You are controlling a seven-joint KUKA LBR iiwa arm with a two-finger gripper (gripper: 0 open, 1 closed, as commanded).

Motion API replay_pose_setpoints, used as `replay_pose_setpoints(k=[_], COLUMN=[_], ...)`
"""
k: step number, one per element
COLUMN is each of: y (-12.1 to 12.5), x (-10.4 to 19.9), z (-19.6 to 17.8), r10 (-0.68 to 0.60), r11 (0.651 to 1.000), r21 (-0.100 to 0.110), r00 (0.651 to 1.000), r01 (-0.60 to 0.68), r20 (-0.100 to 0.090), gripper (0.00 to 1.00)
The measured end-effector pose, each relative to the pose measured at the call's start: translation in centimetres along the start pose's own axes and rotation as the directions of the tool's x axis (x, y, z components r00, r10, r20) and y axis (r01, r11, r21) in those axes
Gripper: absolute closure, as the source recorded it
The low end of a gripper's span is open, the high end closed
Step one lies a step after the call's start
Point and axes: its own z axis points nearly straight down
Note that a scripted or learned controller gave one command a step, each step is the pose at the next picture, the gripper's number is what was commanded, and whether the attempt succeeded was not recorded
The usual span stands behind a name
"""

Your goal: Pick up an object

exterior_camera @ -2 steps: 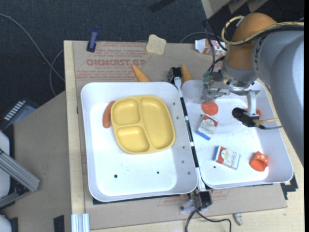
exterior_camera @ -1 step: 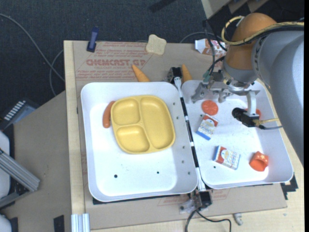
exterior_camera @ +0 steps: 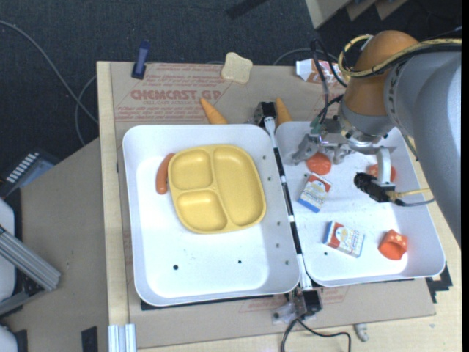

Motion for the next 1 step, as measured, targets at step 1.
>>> replay_pose_setpoints(k=[1], y=[0.08], x=[0.03], z=[-1.06], r10=[0.0], r11=[1.0], r21=[-0.003], r00=[1.0], r01=[0.0], r20=[0.0], gripper=[1.0])
